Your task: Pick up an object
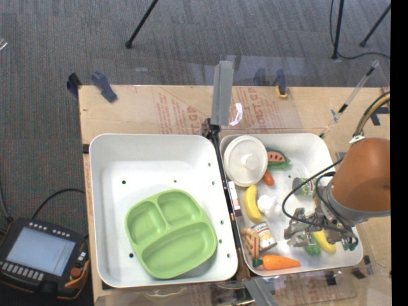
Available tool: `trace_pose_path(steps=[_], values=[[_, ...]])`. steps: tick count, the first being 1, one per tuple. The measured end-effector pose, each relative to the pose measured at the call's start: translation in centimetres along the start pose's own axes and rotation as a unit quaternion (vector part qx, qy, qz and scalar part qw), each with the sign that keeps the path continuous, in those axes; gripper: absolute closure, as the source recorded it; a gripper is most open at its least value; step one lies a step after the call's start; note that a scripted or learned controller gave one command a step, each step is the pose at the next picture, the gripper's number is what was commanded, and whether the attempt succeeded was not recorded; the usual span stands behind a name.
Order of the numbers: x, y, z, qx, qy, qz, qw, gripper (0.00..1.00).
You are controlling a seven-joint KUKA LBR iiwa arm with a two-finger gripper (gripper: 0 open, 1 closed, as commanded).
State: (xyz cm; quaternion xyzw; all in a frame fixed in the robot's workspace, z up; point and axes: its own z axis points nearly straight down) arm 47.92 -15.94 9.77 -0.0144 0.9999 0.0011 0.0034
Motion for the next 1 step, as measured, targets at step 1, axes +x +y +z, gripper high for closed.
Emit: trace_pose_path(steps=[1], values=[[-5.77,2.34,1.15,-0.001,0.003,0.015,0.9999,1.0]])
